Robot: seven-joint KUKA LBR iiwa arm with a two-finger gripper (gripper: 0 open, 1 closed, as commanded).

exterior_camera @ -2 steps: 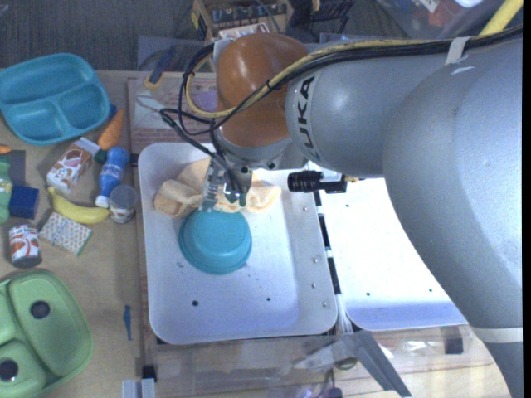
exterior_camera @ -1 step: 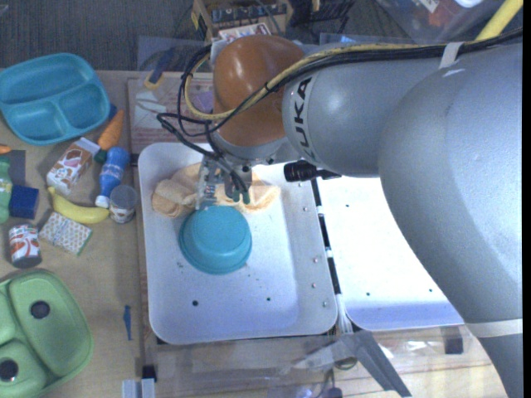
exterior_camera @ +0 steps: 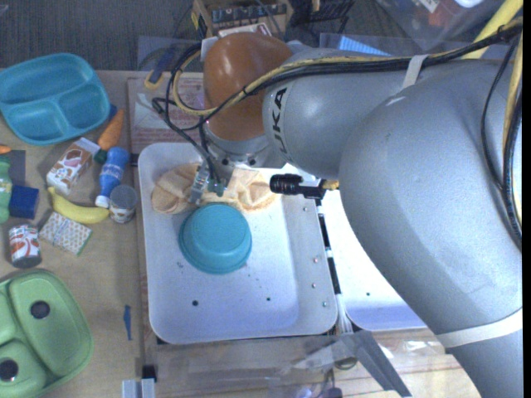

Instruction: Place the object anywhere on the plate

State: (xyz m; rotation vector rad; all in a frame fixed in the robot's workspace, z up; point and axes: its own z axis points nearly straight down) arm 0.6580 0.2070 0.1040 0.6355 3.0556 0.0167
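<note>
Your arm (exterior_camera: 415,181) is glossy grey, fat rounded links, with an orange dome band (exterior_camera: 241,81) above the wrist. Black and yellow cables (exterior_camera: 348,60) run along it. Black lettering sits beside the band.

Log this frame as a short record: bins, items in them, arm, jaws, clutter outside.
left bin: holds a blue bowl upside down and tan cloth-like items along its far edge
right bin: largely covered by the arm
gripper: low over the tan items, just beyond the bowl
jaws: too hidden to judge
outside, left of bins: blue tray, banana, green tray, small cans and cartons
</note>
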